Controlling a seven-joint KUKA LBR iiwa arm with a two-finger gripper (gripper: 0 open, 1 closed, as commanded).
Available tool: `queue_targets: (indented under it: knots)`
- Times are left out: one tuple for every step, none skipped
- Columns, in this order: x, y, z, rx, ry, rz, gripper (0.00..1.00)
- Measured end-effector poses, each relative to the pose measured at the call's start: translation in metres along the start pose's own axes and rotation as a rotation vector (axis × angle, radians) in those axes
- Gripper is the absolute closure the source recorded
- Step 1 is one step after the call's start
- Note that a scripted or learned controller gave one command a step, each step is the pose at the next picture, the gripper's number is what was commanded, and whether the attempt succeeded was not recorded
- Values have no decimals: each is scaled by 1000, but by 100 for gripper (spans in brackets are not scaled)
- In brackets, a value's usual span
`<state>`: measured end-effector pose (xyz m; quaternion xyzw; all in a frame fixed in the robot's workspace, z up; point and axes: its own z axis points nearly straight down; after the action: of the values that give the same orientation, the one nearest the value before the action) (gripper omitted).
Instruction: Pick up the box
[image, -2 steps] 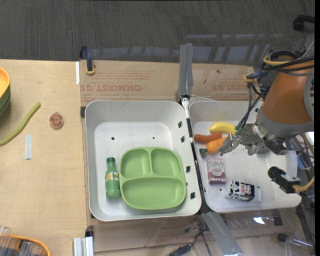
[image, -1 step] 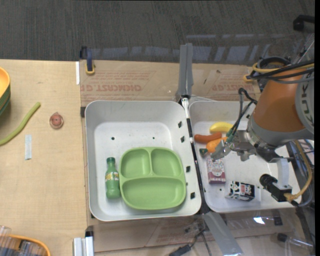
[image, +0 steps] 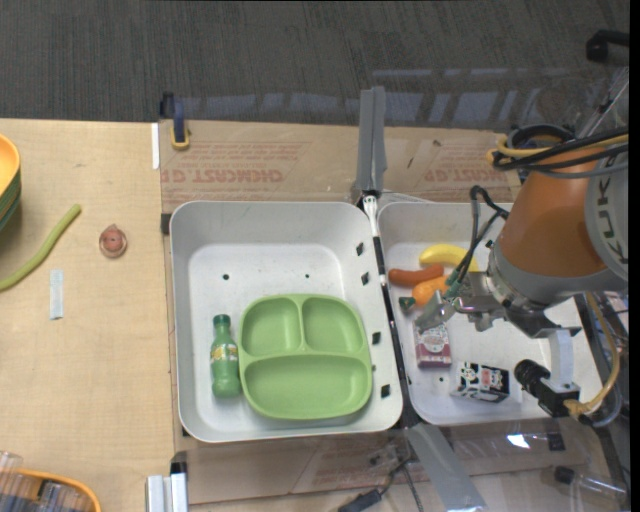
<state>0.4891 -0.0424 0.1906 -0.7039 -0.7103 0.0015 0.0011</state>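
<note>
Beneath the claw (image: 437, 312), perhaps open, lie two boxes (image: 434, 349) and one carrot (image: 428, 290).

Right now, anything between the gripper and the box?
Nothing visible. The gripper hangs right above the box in the right bin. The carrot and banana lie behind it, the black-and-white carton off to the side.

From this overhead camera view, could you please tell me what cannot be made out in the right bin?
- Gripper: blurred against the clutter; open or shut is unclear.
- Pink box: its top edge meets the gripper; contact unclear, print too small.
- Right bin: its right side is covered by the arm.
</note>
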Motion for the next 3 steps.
queue_targets:
  knots:
    - [-17, 2, 0, -1, 0, -47, 0]
    - [13, 1, 0, -1, 0, -105, 0]
    - [-78, -13, 97, 0, 1, -292, 0]
